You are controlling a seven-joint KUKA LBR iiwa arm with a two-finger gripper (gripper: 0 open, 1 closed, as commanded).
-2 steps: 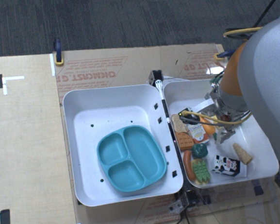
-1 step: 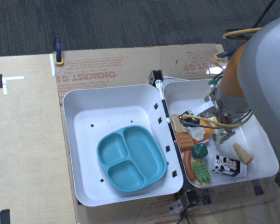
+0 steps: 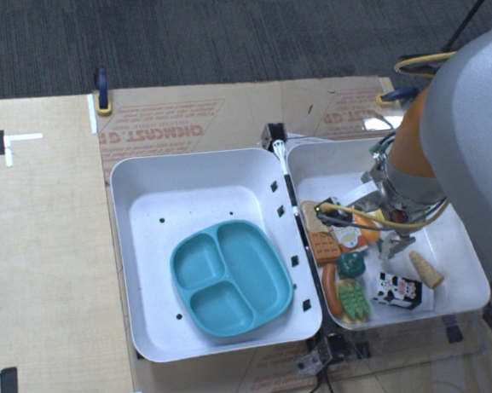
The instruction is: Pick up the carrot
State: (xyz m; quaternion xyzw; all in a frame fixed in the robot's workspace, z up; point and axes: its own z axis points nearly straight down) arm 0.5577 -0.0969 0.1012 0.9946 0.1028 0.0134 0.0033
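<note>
Tabletop (image 3: 45, 252): pale wood and bare at the far left; nothing there matters to the task.
Left bin (image 3: 143, 192): holds one teal divided plate (image 3: 230, 277), lying flat and well apart from the task's thing.
Right bin (image 3: 338, 170): all the small toy foods crowd along its near-left part, so any reach has to be picked carefully.
Left column of that bin: a waffle square (image 3: 323, 245) sits above a red sausage (image 3: 329, 285), with a green broccoli piece (image 3: 351, 265) and a green-yellow corn cob (image 3: 354, 301) just beside them.
Carrot (image 3: 370, 235): judged to be the small orange piece near the broccoli; it is partly hidden, so this is uncertain.
Hand (image 3: 394, 240): hangs low over the bin, just beside the orange piece and apparently lined up for it. Whether it is wide or narrow, I cannot tell, and nothing is seen held.
Right of the hand: a black-and-white box (image 3: 398, 291) and a tan cone (image 3: 426, 269), near enough to be nudged.
Arm (image 3: 471, 129): reaches in from the right and covers that bin's far side.
</note>
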